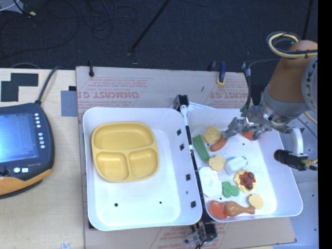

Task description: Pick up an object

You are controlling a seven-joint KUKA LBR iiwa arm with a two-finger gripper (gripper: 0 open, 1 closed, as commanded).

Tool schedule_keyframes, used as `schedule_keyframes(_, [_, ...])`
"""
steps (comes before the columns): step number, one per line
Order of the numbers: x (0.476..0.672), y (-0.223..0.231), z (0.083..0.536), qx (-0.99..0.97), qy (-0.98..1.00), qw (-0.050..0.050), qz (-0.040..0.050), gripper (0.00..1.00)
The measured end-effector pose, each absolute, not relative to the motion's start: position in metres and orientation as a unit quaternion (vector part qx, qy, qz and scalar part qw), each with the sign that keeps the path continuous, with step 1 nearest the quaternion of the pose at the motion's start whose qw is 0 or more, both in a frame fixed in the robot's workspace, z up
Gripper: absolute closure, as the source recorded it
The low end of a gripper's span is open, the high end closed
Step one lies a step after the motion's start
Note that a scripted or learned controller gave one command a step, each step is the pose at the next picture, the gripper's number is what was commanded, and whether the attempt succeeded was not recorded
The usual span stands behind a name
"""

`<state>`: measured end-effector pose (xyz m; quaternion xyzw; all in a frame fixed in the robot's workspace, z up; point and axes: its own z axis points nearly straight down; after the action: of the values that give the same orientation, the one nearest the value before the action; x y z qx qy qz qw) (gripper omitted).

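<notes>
Over the right bin's (290,201) far edge I see my gripper (248,128) hanging low, the grey arm (290,87) with its orange band coming in from the right. Whether the pincer is released or clenched I cannot tell; its metal parts blur together, and something small and red-orange (251,134) sits right at them, but I cannot say it lies between the fingers.

Just beside the gripper, toward the divider, a sausage (218,143) lies touching a pale yellow piece (211,135). A green stick (201,147) lies along the divider edge. Near the bin's middle are a yellow wedge (217,163) and a white lump (236,163). Closer to the near edge I see a white egg-like piece (209,179), a small green piece (230,189), a little pizza (245,180), a yellow round (255,201), a drumstick (238,208) and a red slice (217,209) in the near left corner.

On the left bin's (135,211) far half rests a yellow divided plate (124,150). On the bench's left edge sits a control tablet (23,141).
</notes>
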<state>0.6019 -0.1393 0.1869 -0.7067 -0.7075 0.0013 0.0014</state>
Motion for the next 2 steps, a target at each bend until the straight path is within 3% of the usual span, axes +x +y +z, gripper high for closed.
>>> schedule_keyframes(1, [0.597,-0.095,0.081,-0.707,-0.708,0.003,0.0021,0.00])
schedule_keyframes(2, [0.599,-0.097,0.097,-0.708,-0.706,0.003,0.0001,1.00])
